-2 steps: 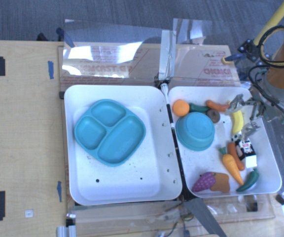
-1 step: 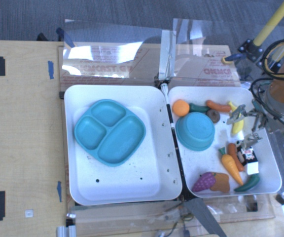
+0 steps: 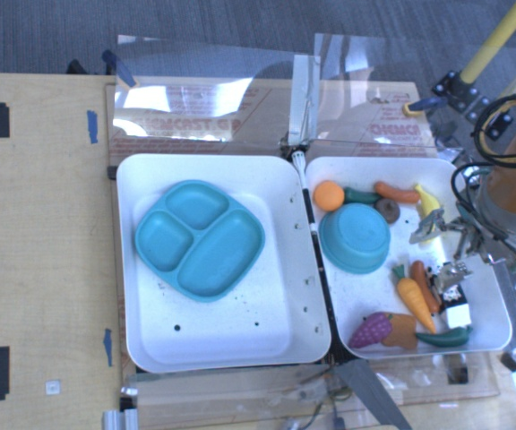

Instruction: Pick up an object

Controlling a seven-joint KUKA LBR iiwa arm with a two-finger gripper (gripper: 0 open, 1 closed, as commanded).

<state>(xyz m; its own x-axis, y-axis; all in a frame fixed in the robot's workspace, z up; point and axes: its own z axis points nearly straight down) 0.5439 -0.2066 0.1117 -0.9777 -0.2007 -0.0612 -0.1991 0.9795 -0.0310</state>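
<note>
Apparently poised to pick, the pincer (image 3: 446, 251) hangs low over the right bin (image 3: 502, 330), fingers spread apart with nothing between them. Just beside it lie two toy carrots (image 3: 417, 296), loose and easy to reach. Farther left sits an overturned blue bowl (image 3: 355, 238); farthest, the divided blue plate (image 3: 200, 238) in the left bin (image 3: 141, 348).

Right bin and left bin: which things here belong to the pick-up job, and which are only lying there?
Belong to the job:
- gripper
- carrot
- orange ball
- purple grapes
- banana
- green pepper

Lying about:
- blue bowl, right bin
- blue divided plate, left bin
</note>
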